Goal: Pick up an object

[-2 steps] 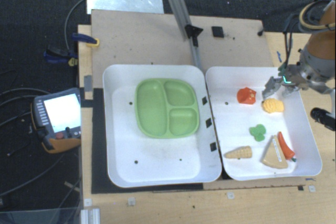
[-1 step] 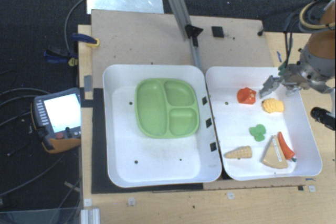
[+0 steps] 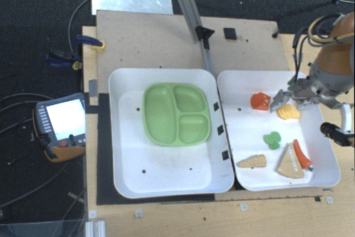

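Wooden bench on dark carpet, two white bins side by side; green divided plate (image 3: 177,114) in left bin (image 3: 125,175).

Landmark: yellow toy (image 3: 288,113), upper part of right bin (image 3: 327,175).

Gripper (image 3: 280,100) just above-left of yellow toy, between it and red toy (image 3: 259,101); fingers spread, nothing between them.

Advice: centre over one toy before descending; the two sit close, risk of nudging both.

Yellow toy: small, lumpy, ridged, probably plastic.

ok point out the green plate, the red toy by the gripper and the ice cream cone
green plate (image 3: 161,114): camera view, on its large left compartment
red toy (image 3: 259,101): camera view, on the middle of its body
ice cream cone (image 3: 252,161): camera view, on the middle of the cone
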Robot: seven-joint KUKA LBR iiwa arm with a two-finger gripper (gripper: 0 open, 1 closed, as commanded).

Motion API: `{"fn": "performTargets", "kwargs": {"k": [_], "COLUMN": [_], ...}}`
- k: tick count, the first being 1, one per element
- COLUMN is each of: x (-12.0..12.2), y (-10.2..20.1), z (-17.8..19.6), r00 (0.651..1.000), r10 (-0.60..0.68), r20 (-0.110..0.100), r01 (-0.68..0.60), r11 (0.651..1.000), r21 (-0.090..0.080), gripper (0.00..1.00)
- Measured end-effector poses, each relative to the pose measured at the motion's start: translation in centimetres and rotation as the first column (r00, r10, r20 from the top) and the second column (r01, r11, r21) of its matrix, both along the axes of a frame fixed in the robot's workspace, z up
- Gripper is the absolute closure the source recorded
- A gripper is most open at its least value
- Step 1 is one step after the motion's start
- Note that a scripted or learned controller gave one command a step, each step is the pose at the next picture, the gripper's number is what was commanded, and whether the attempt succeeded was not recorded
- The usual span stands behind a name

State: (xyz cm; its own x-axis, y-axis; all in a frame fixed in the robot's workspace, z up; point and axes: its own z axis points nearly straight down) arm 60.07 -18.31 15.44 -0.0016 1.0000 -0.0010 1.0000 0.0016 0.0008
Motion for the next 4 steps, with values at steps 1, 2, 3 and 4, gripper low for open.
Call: {"fn": "performTargets", "kwargs": {"k": [1,2,3,4], "x": [-0.9,-0.7,-0.4,-0.2], "y": [0.5,0.4,0.5,0.4], "z": [-5.1,-6.8,-5.5,0.8], "r00": [1.0,1.0,1.0,1.0], "r10": [0.0,-0.001,0.0,0.003], "r20": [-0.001,0.005,0.012,0.003], "r01": [0.0,0.001,0.0,-0.003], "r11": [1.0,1.0,1.0,1.0], "r21": [0.001,-0.001,0.0,0.0], "gripper": [0.0,0.0,1.0,1.0]}}
